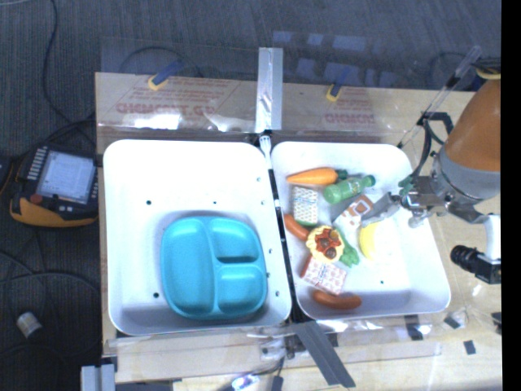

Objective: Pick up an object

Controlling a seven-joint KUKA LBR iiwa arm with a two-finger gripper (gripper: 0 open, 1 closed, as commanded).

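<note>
While the grey two-finger gripper point(381, 208) hovers at the white right bin's point(423, 293) three o'clock, beside the small red-and-white carton point(355, 211), nothing looks lifted; its grip state I cannot tell

You're looking at a robotics lab: the bench point(187, 104) stands on grey carpet, loose cables point(49, 23) trail left of it (a teach pendant point(57, 187) too), beside two white bins point(130, 169).

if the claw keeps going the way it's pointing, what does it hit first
The claw points left into the right bin. First in line looks like the small white carton at its tip, with the green bottle just beyond. Its height above them is unclear.
</note>
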